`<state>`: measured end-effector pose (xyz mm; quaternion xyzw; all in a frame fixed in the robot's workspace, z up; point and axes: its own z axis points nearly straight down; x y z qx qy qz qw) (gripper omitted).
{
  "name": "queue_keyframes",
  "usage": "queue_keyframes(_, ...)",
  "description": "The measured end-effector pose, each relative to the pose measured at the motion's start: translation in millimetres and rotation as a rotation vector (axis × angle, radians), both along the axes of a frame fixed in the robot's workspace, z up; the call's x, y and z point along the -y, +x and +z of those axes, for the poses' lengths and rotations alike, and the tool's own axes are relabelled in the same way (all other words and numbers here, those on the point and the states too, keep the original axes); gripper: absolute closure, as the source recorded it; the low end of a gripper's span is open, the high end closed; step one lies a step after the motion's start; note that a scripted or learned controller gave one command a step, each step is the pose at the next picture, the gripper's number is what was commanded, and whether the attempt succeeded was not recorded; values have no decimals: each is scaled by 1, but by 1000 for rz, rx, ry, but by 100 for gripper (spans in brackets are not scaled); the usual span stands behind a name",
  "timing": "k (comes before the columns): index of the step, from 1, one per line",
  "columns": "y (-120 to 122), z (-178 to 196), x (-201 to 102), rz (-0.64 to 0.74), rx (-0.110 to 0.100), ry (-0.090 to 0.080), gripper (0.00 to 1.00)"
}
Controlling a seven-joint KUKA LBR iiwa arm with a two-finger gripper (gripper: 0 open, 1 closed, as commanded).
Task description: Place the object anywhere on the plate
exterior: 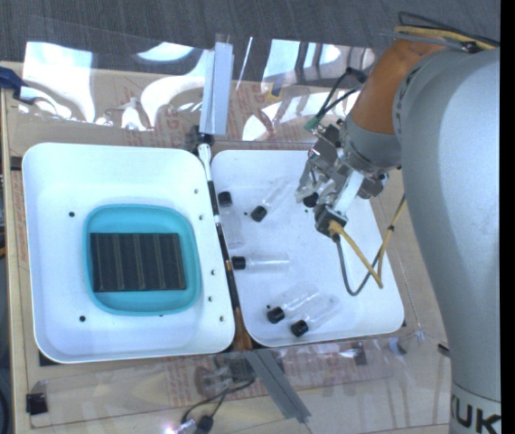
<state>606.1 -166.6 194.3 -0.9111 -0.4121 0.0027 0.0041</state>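
Hovering over the right bin (379,310) at upper right of frame, gripper (314,190), opening can't tell. Several clear black-capped vials (285,307) lie in that bin; teal plate (140,215) sits in left bin (50,174).

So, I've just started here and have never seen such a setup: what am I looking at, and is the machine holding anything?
This is one photo from a camera fixed overhead, looking down at a slant. The big grey arm with the orange band, reaching in from the right, is a robot. Its hand hangs over the right white bin. In that bin lie several small clear tubes with black caps. The left white bin holds a blue plate with a dark ridged middle, which is where an object is meant to be put. Nothing lies on the plate yet. Whether the hand grips anything, I cannot tell from this photo.
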Motion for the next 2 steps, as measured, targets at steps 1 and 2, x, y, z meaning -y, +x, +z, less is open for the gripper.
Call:
queue_keyframes(1, -25, -35, -50, 243, 2, -1, 100)
queue_keyframes(2, -75, -3, -106, 362, 4, -1, 100)
